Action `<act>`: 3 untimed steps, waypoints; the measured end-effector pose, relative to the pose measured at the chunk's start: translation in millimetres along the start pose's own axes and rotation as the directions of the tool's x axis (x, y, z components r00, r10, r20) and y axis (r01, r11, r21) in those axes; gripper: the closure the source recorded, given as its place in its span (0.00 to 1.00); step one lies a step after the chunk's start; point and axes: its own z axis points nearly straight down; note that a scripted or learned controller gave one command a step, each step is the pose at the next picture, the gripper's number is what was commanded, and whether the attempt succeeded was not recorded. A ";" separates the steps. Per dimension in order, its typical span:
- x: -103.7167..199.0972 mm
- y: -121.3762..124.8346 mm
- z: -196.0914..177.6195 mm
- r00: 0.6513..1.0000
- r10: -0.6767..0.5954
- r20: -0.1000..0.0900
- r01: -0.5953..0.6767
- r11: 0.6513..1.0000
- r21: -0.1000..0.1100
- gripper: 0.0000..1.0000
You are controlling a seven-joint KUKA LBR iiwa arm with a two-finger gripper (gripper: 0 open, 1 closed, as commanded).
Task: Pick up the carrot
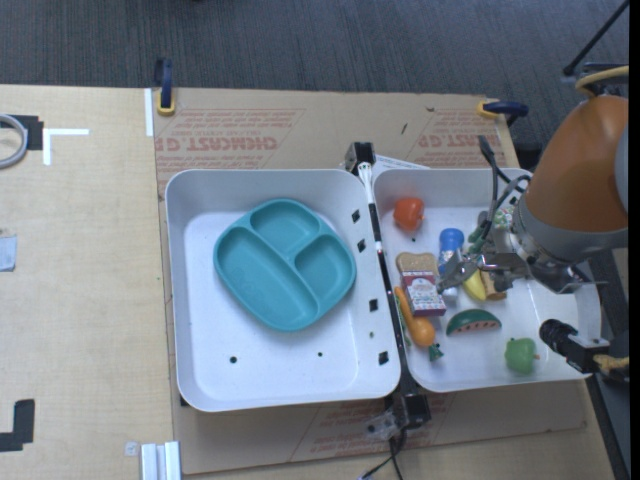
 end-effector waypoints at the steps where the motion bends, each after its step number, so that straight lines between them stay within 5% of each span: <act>1: 26.1 11.1 -26.3 1.000 -0.001 0.001 0.001 1.000 -0.001 0.00; 2: 26.0 11.1 -26.3 1.000 -0.001 0.001 0.001 1.000 -0.001 0.00; 3: 3.4 -13.6 20.4 1.000 0.002 0.000 -0.002 1.000 0.001 0.00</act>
